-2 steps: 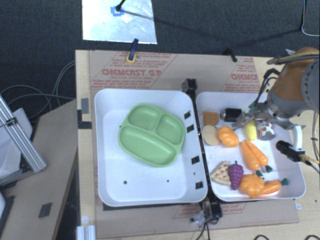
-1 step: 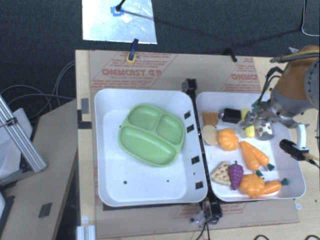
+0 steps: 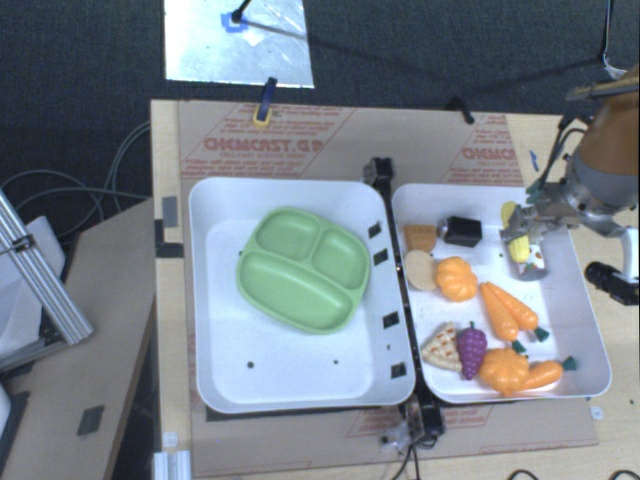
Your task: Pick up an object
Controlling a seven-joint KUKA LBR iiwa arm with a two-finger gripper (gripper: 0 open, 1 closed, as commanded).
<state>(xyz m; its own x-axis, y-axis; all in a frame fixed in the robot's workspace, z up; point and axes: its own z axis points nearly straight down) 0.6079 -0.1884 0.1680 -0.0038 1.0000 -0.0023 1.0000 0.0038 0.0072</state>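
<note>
Heads up: your claw sits over the yellow toy by the right bin's far wall, can't tell if it's gripping. The toy could easily slip against that wall.

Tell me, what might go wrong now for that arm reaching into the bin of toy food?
The tool sits low over a yellow toy close to the right bin's far corner, so it might bump the wall or merely nudge the toy. The two carrots and the orange fruit lie close together, so a later grab there could catch two things.
</note>
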